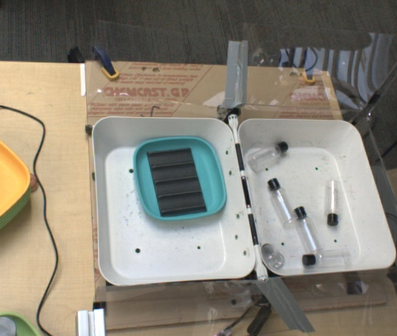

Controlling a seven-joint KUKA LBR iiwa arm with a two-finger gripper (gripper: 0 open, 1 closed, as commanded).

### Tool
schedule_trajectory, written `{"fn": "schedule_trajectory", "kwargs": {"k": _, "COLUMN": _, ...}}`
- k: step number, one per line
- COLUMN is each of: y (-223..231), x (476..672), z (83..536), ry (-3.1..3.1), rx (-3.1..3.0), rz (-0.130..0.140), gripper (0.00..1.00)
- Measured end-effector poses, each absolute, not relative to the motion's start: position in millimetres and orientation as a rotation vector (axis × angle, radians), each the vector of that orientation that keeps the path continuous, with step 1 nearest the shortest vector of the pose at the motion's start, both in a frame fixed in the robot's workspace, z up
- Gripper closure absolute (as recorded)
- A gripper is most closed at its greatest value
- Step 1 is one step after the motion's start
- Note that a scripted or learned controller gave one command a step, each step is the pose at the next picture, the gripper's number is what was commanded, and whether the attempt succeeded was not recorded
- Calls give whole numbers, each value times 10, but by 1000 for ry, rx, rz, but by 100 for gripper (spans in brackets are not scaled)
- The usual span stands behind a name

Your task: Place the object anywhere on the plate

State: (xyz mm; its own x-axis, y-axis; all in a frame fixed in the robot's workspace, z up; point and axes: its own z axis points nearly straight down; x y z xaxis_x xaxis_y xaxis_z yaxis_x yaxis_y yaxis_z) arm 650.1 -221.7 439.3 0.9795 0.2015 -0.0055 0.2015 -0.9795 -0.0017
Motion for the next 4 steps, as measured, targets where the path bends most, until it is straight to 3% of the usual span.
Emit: {"fn": "schedule_trajectory", "kwargs": {"k": 4, "y": -2214, "x": 6507, "z": 4390, "ry": -325, "rx": -3123, "rz": 10, "gripper": 0}}
